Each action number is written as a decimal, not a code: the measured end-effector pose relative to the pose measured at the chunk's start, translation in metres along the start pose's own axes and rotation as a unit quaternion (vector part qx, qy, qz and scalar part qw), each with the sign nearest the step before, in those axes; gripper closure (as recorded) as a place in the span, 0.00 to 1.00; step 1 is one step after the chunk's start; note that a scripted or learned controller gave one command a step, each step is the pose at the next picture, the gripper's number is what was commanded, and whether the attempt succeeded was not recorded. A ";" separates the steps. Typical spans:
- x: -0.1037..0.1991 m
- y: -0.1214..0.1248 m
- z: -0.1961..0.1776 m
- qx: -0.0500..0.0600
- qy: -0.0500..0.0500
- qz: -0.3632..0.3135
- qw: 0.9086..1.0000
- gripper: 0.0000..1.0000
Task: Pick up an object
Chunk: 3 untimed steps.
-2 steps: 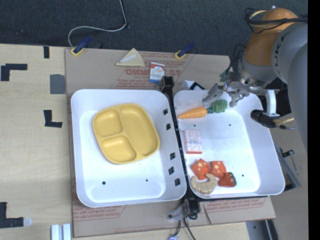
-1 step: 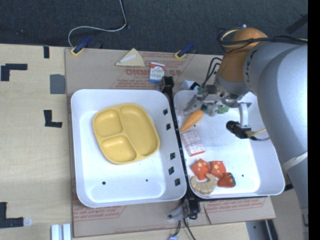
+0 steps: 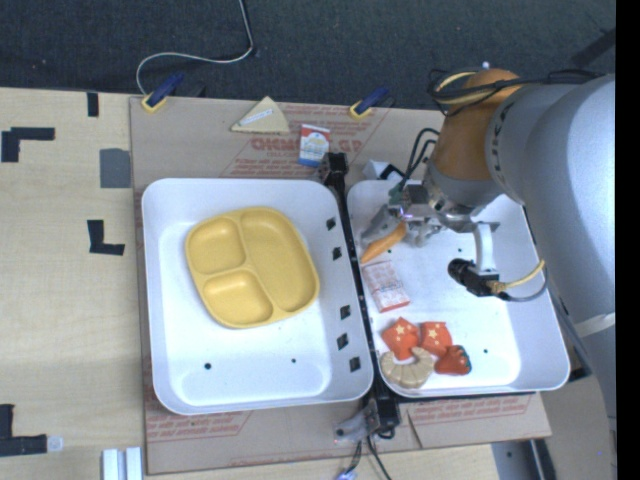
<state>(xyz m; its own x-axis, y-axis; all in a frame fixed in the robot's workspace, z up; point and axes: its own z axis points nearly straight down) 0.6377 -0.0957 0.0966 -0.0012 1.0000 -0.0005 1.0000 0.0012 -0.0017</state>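
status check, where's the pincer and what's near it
Pincer low in right bin, over orange carrot-like piece. Grasp unconfirmed. Packet just beside.

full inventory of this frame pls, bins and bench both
divided plate: 1, yellow, left bin
left bin: 1, white, on bench
right bin: 1, white, beside left bin
carrot-like piece: 1, orange, right bin, upper left, under the gripper
packet: 1, white and red, right bin, middle left
toy food pile: 1 cluster, red, orange and beige, right bin, front
small box: 1, red, white and blue, bench behind bins
triangular wedge: 1, tan, bench behind left bin
clamps: 2, blue and yellow, bench rear edge
arm: 1, grey with orange band, from right
gripper: 1, over right bin's upper left
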 end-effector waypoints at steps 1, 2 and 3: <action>-0.001 0.030 0.011 0.001 -0.001 0.000 1.000 0.00; -0.001 0.031 0.001 -0.001 -0.001 -0.001 1.000 1.00; 0.054 0.031 -0.089 -0.002 0.001 -0.001 1.000 1.00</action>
